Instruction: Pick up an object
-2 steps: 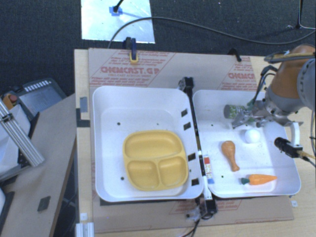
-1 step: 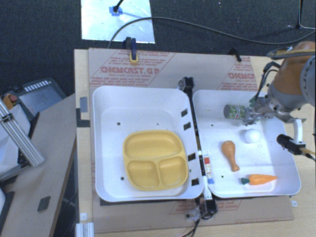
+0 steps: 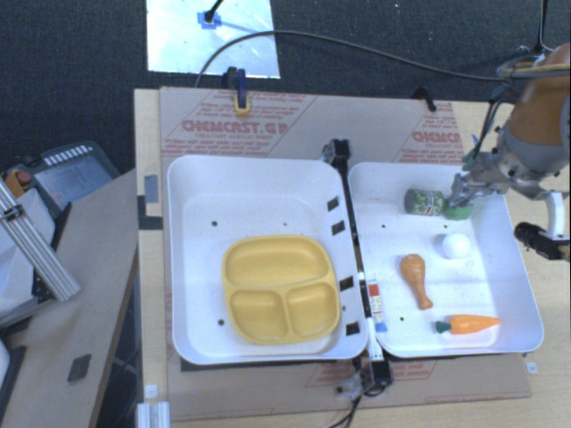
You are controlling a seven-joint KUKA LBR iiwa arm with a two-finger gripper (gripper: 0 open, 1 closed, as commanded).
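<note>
The right bin (image 3: 517, 266) holds a grey-green can (image 3: 425, 202) lying on its side at the back, a white ball (image 3: 456, 245), a brown toy drumstick (image 3: 416, 280) and an orange carrot (image 3: 471, 325) near the front. My gripper (image 3: 466, 191) hangs low over the back of this bin, right at the can's right end, where a green bit shows beneath it. The arm's wrist hides whether it touches the can.
A yellow divided plate (image 3: 281, 289) lies in the left bin (image 3: 192, 239). A black clip row runs along the wall between the bins. A cable crosses the bench at the back, and grey equipment stands off the bench at left.
</note>
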